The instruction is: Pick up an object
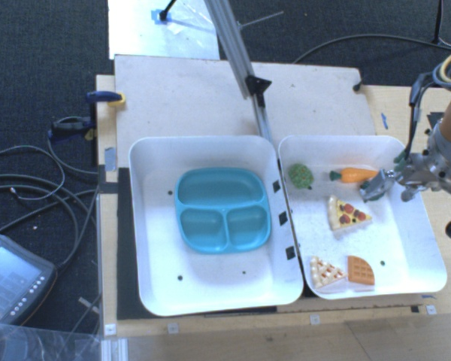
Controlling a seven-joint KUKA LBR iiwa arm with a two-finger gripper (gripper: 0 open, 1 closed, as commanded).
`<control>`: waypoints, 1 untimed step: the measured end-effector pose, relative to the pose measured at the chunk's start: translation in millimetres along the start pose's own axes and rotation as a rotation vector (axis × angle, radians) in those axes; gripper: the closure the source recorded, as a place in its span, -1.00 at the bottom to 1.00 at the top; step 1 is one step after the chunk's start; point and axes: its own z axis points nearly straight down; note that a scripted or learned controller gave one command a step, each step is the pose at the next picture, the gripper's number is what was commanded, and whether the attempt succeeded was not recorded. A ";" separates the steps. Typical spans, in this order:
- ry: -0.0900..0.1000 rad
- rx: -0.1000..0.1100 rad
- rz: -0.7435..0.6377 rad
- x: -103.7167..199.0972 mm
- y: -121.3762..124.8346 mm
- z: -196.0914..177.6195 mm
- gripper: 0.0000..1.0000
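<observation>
Nearest candidate for us is the carrot (355, 175): it lies flat near the back wall of the right bin (425, 235), long axis roughly left-right across the view, green stub end toward the broccoli (301, 175), orange tip toward the claw (376, 186). The claw sits just beside that tip, low over the bin, nothing between its fingers that we can see; open or closed, we can't tell from this angle. We judge it's lined up on the carrot, coming in from the right along the carrot's axis rather than across it, which makes for an awkward grab. Other options in the same bin: a pizza slice (347, 213) mid-bin, a second pizza slice (326, 272) and a waffle piece (361, 271) near the front. The left bin (154, 224) holds a blue divided plate (223, 209). Both bins sit on the tabletop (188, 96).
</observation>
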 end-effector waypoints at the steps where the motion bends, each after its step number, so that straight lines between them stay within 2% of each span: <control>1: 0.000 -0.001 0.002 0.0 0.1 -0.1 -1.00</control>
